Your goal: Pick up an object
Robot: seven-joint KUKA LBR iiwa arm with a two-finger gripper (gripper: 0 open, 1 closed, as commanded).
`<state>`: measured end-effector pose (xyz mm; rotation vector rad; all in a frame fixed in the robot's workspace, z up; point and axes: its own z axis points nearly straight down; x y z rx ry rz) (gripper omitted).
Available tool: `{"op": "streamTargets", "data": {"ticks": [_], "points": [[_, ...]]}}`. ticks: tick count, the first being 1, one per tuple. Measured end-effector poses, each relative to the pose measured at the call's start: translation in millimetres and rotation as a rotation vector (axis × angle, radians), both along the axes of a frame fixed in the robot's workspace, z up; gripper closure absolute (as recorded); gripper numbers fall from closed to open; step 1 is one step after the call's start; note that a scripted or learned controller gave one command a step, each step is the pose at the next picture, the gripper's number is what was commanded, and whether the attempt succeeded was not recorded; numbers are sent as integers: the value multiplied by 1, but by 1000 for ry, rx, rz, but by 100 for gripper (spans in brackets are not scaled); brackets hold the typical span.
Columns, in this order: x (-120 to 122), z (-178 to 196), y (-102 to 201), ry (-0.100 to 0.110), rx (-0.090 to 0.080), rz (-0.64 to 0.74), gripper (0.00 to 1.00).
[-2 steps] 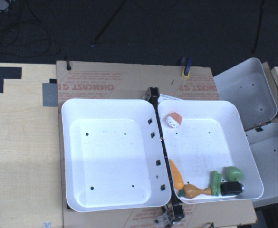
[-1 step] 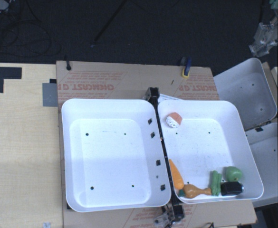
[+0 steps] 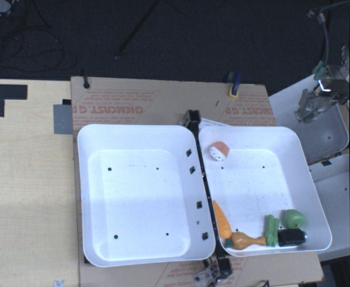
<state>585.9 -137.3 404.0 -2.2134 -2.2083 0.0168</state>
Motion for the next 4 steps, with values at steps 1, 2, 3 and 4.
{"op": "streamTargets", "data": {"ticks": [1,2,3,4], "points": [[-45,-77,-2,-4,0,0,100],[-63,-205,75,-3,2,7,100],[-38,56,159,-35,-1,10,100],[-79,-63,127,-1,-4,-2,100]]}}
